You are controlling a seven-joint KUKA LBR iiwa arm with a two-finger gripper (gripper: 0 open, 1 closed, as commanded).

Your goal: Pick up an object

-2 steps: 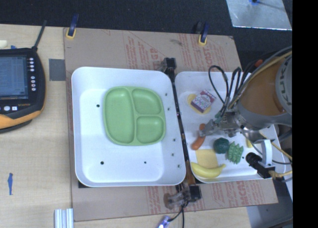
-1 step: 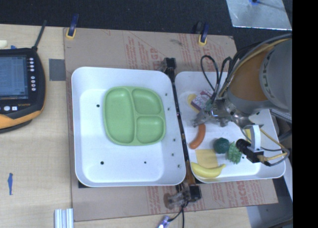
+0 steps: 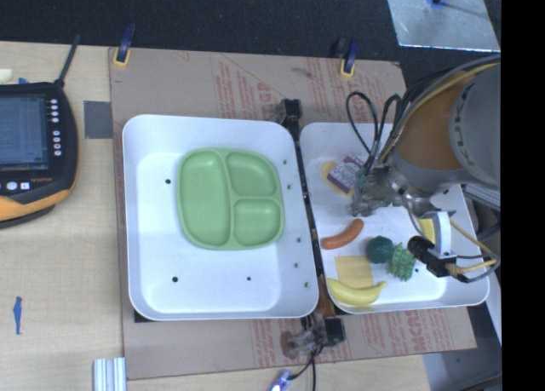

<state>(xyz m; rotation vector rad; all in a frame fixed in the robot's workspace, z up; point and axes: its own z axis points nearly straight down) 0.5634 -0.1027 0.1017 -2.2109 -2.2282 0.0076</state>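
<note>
two bins: left [image 3: 136,210] holds green tray [image 3: 230,198]; right [image 3: 464,296] toy food.

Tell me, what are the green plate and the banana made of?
The green plate looks like moulded plastic: one even matte colour, rounded rims, three pressed-in sections. The banana seems to be a plastic toy, smooth and evenly yellow with no brown spots, though a real one can't be ruled out from here.
</note>
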